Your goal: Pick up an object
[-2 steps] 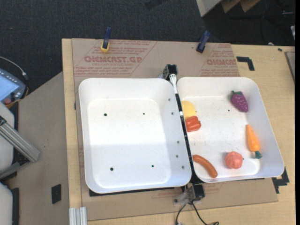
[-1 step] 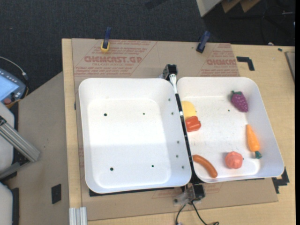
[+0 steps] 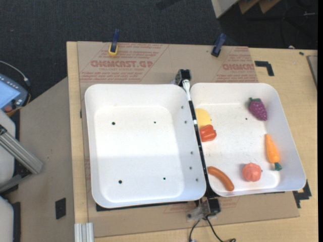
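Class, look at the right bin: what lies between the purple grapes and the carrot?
Nothing. In the camera view, the stretch between the purple grapes and the carrot is bare white floor of the right bin.

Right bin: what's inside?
Right bin holds purple grapes, a carrot, a pink-red fruit, a sausage, a red piece partly covering a yellow piece.

The brown board (image 3: 151,59) under the bins bears red print reading "CHEMCAST G P", with smaller lines illegible.
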`<state>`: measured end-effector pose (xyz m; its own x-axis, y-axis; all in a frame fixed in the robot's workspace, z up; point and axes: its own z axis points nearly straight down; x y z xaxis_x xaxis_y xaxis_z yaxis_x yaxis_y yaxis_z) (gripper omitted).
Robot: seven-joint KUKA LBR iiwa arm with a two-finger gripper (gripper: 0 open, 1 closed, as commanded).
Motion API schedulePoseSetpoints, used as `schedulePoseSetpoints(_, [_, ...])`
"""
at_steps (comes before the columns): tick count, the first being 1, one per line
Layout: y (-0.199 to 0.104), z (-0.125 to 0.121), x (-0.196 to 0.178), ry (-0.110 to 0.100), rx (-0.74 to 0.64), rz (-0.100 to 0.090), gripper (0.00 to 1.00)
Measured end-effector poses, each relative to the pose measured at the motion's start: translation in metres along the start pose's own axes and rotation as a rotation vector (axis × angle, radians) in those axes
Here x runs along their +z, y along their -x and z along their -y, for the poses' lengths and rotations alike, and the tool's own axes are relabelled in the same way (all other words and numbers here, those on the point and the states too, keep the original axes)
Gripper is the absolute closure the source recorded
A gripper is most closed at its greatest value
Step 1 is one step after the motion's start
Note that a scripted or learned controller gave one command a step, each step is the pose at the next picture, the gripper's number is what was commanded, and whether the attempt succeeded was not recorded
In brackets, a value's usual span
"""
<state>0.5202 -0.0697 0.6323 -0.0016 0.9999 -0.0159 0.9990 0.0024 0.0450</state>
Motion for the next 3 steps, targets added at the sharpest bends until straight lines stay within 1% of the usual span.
schedulePoseSetpoints(3, [0.000, -0.003, -0.032, 0.016, 0.000, 0.005, 1.00])
